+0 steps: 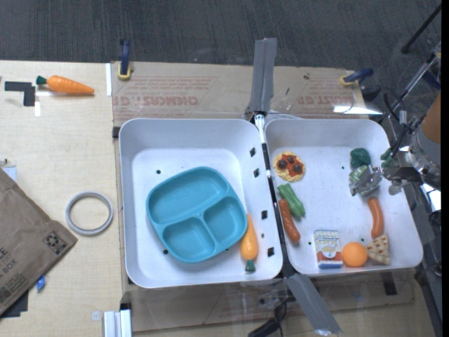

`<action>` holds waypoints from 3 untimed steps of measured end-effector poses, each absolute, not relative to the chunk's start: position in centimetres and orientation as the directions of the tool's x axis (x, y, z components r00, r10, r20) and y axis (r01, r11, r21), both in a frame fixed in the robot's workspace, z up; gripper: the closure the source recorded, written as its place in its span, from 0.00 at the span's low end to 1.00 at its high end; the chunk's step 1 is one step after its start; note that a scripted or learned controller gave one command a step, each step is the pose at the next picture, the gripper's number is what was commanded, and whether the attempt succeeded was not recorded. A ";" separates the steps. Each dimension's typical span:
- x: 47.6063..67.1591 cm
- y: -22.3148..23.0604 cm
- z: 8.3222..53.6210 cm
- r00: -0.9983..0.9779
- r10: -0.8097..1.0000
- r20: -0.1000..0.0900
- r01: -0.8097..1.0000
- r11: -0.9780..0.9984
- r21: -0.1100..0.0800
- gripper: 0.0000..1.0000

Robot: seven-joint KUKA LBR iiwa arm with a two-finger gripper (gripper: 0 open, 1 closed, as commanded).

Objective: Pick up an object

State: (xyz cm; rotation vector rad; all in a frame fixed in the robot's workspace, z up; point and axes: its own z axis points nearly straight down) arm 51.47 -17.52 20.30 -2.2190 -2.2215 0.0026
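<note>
Two-finger metal gripper (pixel 366 180) low in right shallow white bin (pixel 337 146), just under dark green leafy toy (pixel 359 157); jaws' state unclear, maybe touching curved orange sausage (pixel 377 216)

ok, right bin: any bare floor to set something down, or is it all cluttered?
Bare floor in the right bin: the middle, between the green pepper and the long sausage, and the back strip above the pizza. Crowded: the front, with the small carton, orange and cracker wedge, and the left wall by the hot dog.
</note>
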 end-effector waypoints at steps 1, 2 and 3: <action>49.3 -19.6 9.1 -0.230 0.973 0.005 0.973 0.230 0.000 0.00; 49.3 -19.7 10.0 -0.226 0.974 0.003 0.974 0.226 0.000 1.00; 49.3 -19.7 10.0 -0.226 0.974 0.003 0.974 0.226 0.000 0.00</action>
